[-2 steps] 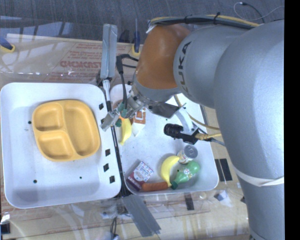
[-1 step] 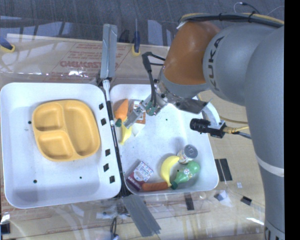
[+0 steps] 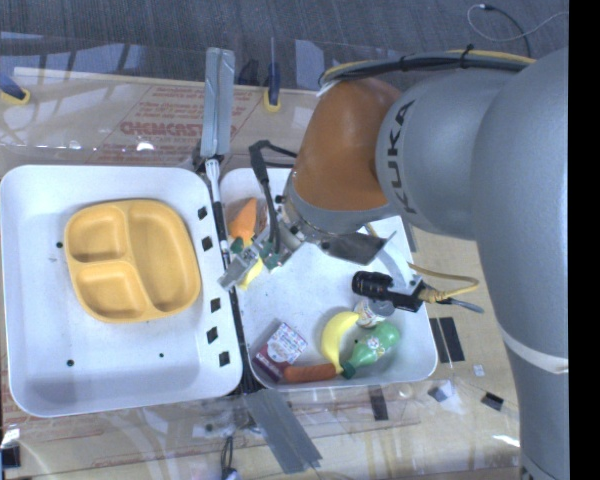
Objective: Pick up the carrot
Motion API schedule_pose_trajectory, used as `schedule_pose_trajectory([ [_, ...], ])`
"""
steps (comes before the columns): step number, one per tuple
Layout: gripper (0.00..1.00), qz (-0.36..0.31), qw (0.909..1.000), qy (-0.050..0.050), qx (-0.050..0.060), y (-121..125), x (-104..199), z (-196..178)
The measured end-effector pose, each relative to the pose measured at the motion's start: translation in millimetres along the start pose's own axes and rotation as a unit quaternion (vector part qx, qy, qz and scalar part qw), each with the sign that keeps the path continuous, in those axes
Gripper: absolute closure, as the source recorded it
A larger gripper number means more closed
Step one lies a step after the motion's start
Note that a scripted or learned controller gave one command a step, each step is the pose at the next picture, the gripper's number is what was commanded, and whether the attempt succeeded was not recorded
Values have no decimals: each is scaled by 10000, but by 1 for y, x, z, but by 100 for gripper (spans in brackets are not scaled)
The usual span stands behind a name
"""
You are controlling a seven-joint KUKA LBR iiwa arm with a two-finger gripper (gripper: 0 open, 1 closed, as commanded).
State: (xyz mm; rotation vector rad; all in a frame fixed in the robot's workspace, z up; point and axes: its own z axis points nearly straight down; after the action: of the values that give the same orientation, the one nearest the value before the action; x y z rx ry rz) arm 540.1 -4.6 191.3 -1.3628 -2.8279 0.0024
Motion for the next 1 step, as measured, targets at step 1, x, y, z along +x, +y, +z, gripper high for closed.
schedule_pose_trajectory([
  [1,0,264,9997,-9,-6,-16,-63,-1],
])
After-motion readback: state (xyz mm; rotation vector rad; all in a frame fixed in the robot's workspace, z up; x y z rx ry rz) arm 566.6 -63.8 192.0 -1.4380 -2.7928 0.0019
